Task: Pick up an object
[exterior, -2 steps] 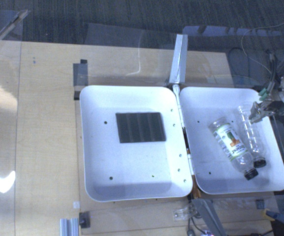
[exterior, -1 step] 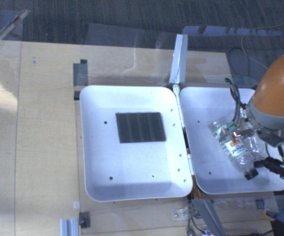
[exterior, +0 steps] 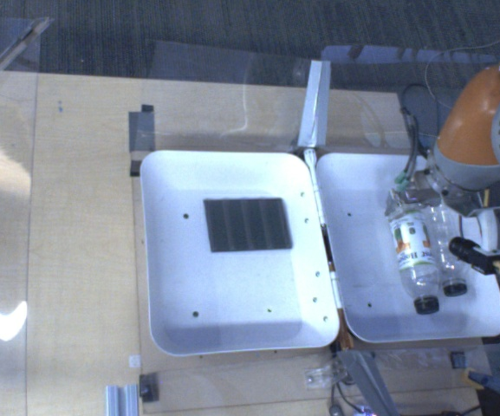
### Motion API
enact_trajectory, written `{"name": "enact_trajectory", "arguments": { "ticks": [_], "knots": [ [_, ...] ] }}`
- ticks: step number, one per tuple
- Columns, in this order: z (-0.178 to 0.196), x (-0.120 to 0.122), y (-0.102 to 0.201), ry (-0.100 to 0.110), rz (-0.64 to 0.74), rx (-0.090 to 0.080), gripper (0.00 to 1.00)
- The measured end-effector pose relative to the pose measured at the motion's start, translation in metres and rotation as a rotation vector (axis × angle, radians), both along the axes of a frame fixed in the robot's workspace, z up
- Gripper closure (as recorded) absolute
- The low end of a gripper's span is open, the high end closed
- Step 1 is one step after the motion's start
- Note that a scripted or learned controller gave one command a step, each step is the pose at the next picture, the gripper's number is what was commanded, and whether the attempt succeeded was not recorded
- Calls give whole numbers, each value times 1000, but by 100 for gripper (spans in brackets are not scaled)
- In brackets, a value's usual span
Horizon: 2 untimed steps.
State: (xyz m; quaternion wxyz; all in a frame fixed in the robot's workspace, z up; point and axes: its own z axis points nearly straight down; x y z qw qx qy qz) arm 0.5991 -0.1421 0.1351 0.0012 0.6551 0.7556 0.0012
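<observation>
Task status: not complete, as judged from the present layout. The clear plastic bottle (exterior: 414, 254) lies in the right bin (exterior: 358, 232), with its black cap (exterior: 426, 304) pointing toward the near rim of that bin. A second clear bottle (exterior: 447, 254) with a dark cap appears to lie just beside it, on the side away from the left bin (exterior: 172, 258).

The gripper (exterior: 416, 193) sits at the far end of the clear plastic bottle, directly over or against it. Whether the gripper is released or clenched cannot be determined. Lift-off from the right bin floor is not evident. Remaining steps: confirm grasp, then raise.

Limits of view: the orange-banded arm (exterior: 483, 133) is cut off at the frame edge. The transparent bottle walls blur together. The dark panel (exterior: 248, 224) in the left bin is flat and unidentified.
</observation>
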Motion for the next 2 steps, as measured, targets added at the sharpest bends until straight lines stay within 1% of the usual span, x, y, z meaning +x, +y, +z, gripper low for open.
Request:
{"name": "enact_trajectory", "arguments": {
  "ticks": [1,2],
  "knots": [
    [1,0,1,-1,1,0,0],
    [1,0,1,-1,1,0,0]
  ]
}}
